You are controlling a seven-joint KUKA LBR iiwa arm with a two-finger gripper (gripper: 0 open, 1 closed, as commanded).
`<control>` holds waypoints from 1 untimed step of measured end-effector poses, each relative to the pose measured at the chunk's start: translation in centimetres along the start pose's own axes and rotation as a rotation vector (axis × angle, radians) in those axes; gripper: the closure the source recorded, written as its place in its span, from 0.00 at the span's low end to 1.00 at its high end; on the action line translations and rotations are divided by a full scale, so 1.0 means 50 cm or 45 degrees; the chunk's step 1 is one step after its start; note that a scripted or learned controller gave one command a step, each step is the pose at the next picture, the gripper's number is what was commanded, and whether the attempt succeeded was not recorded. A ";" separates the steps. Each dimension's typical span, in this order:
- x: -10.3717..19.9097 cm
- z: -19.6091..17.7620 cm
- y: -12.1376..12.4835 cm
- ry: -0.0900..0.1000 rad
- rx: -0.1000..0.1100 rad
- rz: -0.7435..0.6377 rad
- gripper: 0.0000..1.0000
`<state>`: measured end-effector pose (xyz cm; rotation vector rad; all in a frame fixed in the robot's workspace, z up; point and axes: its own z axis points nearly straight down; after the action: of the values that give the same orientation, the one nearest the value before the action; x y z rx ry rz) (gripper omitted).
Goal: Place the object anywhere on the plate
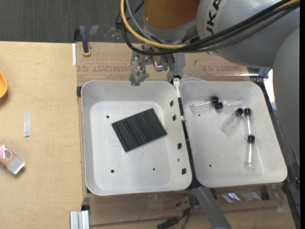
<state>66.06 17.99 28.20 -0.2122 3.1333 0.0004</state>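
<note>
A black ribbed plate point(139, 129) lies flat and slightly turned in the middle of the left white bin point(95, 175). Several clear plastic vials with black caps lie in the right bin point(271, 171): one near the back point(206, 103), one tilted in the middle point(232, 121), and a long one point(249, 144) pointing toward the front. My gripper point(144, 71) hangs over the back rim of the left bin, above and behind the plate and well away from the vials. I see nothing held in it.
The grey arm with its orange band and yellow cables fills the top right. On the wooden bench to the left lie a small grey strip point(26, 125) and a wrapped block point(11, 160). An orange item point(2, 84) shows at the left edge.
</note>
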 end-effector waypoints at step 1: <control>0.007 -0.063 -0.057 -0.003 0.000 -0.033 1.00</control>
<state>66.08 15.11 31.37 -0.2528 3.1279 0.0008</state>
